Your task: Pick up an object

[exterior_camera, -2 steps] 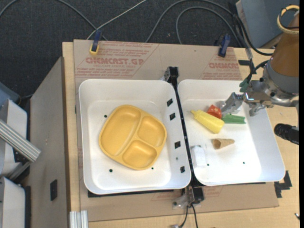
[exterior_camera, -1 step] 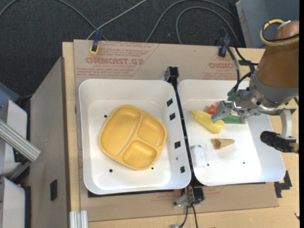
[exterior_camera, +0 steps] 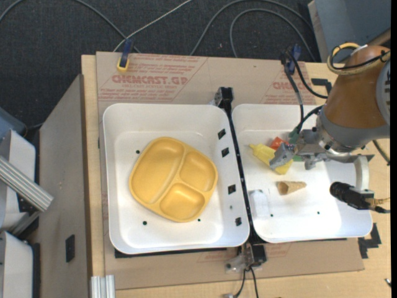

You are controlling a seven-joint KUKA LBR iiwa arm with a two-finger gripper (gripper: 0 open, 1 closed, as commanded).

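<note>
In the right bin (exterior_camera: 347,228) a yellow toy (exterior_camera: 263,153) lies near the left wall, with a small red piece (exterior_camera: 276,143) touching its far side. A tan cone-shaped piece (exterior_camera: 290,187) lies nearer the front, toward the bin's middle. A clear plastic piece (exterior_camera: 259,202) rests by the front left corner. My gripper (exterior_camera: 290,154) hangs low over the right end of the yellow toy, reaching in from the right. From this angle its body hides the spot where it meets the toy.
The left bin (exterior_camera: 118,185) holds a yellow divided plate (exterior_camera: 173,178). A black divider (exterior_camera: 232,166) with clips runs between the two bins. Cables trail over the dark floor behind the bench.
</note>
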